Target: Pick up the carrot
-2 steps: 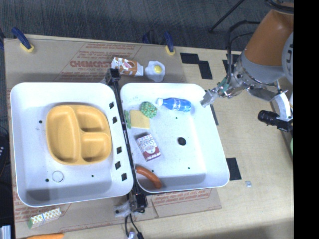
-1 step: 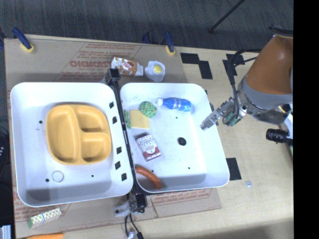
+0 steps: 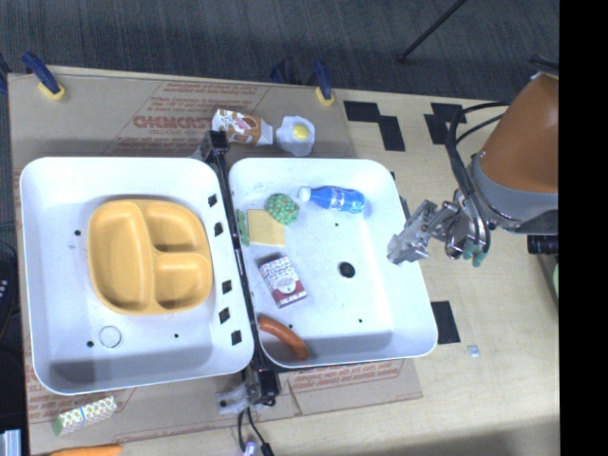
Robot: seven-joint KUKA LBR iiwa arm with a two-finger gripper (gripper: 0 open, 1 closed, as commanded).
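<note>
A long orange-red piece that looks like the carrot (image 3: 282,337) lies in the near left corner of the right bin (image 3: 410,313), against the front wall. My gripper (image 3: 410,240) hangs at the right rim of that bin, about level with its middle and far to the right of the carrot. It holds nothing that I can see. The grey wrist and orange band (image 3: 522,150) reach in from the right.
The right bin also holds a blue bottle (image 3: 334,199), a green ball (image 3: 281,207), a yellow wedge (image 3: 263,228) and a red packet (image 3: 282,281). A yellow divided tray (image 3: 150,253) sits in the left bin (image 3: 57,340). An orange sliver (image 3: 85,450) lies at the bottom edge.
</note>
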